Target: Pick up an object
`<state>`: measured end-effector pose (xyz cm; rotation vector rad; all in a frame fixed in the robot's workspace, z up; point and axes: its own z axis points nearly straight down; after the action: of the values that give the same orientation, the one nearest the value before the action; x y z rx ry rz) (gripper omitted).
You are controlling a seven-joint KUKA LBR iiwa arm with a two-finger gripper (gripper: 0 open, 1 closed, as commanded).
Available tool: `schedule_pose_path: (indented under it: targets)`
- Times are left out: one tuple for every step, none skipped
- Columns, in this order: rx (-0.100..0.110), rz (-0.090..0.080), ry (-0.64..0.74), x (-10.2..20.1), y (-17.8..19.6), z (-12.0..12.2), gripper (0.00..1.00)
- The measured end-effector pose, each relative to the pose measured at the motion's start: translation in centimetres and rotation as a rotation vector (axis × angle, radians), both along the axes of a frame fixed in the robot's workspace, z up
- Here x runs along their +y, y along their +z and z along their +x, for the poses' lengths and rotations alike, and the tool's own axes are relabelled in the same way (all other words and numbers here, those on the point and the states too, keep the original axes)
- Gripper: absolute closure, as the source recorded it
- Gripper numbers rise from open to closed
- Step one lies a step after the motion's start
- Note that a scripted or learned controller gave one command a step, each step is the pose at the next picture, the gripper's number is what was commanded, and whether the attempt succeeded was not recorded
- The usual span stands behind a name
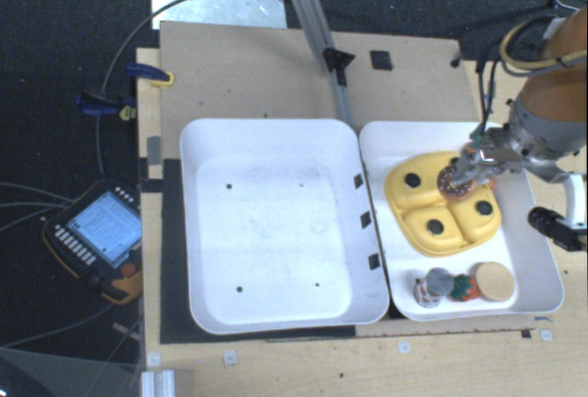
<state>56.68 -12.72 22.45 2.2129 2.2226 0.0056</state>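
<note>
My arm (551,101) enters from the right side of the bench (276,73) and ends over the right bin (542,289). My pincer (464,173) sits low above the upper middle of that bin, directly over the top of a large yellow moulded piece (441,207). Whether my pincer is apart or together I cannot tell: the tips are too small and blurred against what lies under them.

The yellow piece occupies the centre of the right bin and carries dark round holes on its lobes. A small reddish-brown ring (453,183) lies on its upper part, right at my pincer's tip; I cannot tell whether they touch or whether anything sits between the tips.

Along the near edge of the right bin, well apart from my pincer, lie three small things in a row: a grey and white lump (432,285) nearest the bin's left wall, a red and green item (464,289) just beside it, and a tan round disc (494,281) touching or nearly touching that one, toward the near right corner.

The left bin (197,202) stands beside the right one, their rims meeting along the middle. A handheld control unit (96,239) with a lit screen lies off the bench's left edge on the dark floor.
</note>
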Motion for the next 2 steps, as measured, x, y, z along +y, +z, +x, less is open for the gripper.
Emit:
schedule_pose_path:
  targets:
    - [0.0,0.0,0.001,0.0,5.3,0.1,1.0]
    - [0.005,0.002,0.004,4.7,3.6,0.8,1.0]
